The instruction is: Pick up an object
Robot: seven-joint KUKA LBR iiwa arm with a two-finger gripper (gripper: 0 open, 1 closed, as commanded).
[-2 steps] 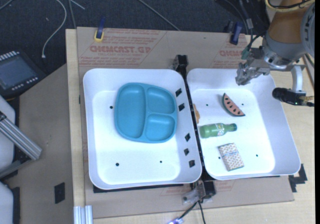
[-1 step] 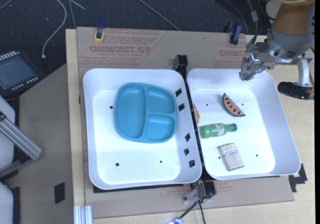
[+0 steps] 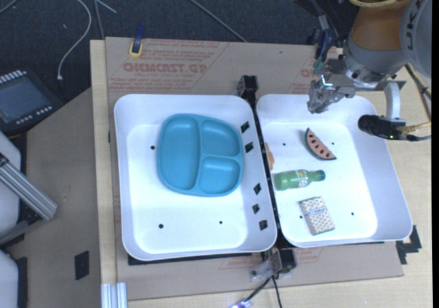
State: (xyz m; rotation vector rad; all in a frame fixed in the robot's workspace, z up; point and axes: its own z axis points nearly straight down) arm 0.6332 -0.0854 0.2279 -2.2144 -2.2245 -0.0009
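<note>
Green bottle (image 3: 297, 178) lying in the right bin (image 3: 384, 190) looks light but slippery, so grab mid-body; can't tell how the tool (image 3: 319, 102) stands.

1. I see a blue plate (image 3: 200, 155) in a white bin (image 3: 137, 162).
2. The bottle (image 3: 297, 178) is green.
3. The watermelon slice (image 3: 319, 145) is red with black seeds.
4. The little box (image 3: 317, 215) has a checked pattern.

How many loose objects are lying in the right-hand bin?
3: a watermelon slice toward the back, a green bottle on its side mid-bin, and a small box near the front. Something at the divider is partly hidden.
</note>
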